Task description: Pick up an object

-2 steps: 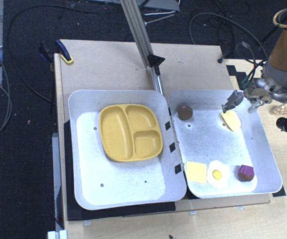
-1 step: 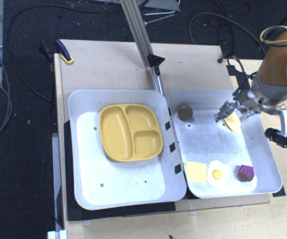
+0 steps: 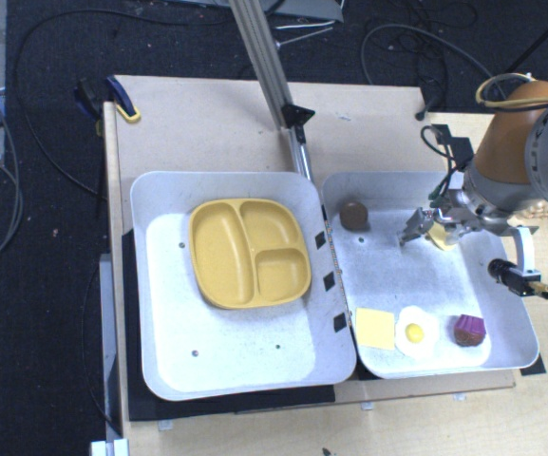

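Observation:
My gripper (image 3: 424, 228) is low over the right bin (image 3: 444, 278), in its upper right part. A small pale yellow piece (image 3: 442, 239) lies right against the gripper's lower right side; whether it is gripped is unclear. A brown round object (image 3: 353, 216) sits to the gripper's left, apart from it. Along the bin's front edge lie a yellow cheese slice (image 3: 375, 329), a fried egg (image 3: 415, 333) and a purple cupcake-like object (image 3: 469, 330).
The left bin (image 3: 226, 350) holds a yellow divided plate (image 3: 251, 252). A slanted metal pole (image 3: 266, 55) rises behind the bins. The arm's grey body with its orange band (image 3: 509, 150) stands over the right bin's far right corner.

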### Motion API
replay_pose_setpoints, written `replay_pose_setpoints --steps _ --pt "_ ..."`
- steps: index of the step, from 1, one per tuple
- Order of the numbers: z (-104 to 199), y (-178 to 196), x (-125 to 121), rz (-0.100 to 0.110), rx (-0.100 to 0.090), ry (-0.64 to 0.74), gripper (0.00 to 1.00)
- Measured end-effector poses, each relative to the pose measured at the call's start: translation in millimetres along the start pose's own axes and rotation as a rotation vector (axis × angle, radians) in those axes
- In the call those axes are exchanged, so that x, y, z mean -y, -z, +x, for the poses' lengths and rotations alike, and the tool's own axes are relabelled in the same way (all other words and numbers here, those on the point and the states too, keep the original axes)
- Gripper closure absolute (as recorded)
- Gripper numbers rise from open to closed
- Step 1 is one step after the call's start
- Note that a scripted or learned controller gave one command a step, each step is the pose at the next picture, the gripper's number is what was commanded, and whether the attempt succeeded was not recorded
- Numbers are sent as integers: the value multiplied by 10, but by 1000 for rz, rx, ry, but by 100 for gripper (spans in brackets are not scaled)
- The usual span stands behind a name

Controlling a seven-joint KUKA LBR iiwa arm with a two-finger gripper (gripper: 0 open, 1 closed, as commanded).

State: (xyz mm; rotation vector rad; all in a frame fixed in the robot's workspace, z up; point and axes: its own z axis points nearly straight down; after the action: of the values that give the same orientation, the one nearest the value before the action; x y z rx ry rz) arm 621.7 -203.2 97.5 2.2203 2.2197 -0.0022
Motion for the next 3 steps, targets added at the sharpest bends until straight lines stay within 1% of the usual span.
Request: replay_pose_setpoints --steps 1,2,3 --pt "-4 135 -15 -5 2 0 100" --pt "20 606 48 -5 -1 -1 100" --pt "35 1040 23 -6 0 3 100"
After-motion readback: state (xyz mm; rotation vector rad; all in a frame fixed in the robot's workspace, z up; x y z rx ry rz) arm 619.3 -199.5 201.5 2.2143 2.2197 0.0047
